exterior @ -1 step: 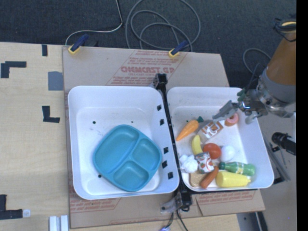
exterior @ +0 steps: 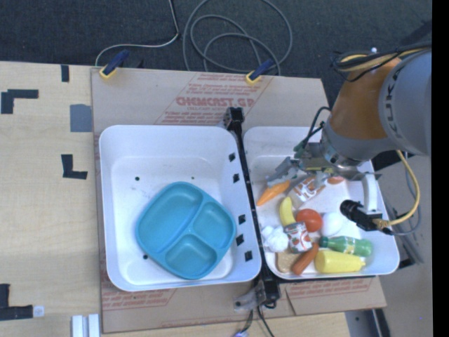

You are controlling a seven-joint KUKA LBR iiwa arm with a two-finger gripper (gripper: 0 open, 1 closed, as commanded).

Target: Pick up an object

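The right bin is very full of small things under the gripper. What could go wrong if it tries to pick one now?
1. The gripper hangs over crowded items in the right bin; its fingers might push neighbours or close on two.
2. The carrot lies near the divider, so a finger could hit that wall.

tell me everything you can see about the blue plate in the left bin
The blue plate is a light blue, smooth, plastic-looking tray with rounded corners and three compartments split by raised ridges: one long section along its upper left, two smaller ones on the right and bottom. It lies face up and flat on the floor of the left bin, turned at a slant to the bin's walls, toward the lower middle. Its compartments hold nothing. Its lower right corner comes close to the bin's wall. Nothing else touches it.
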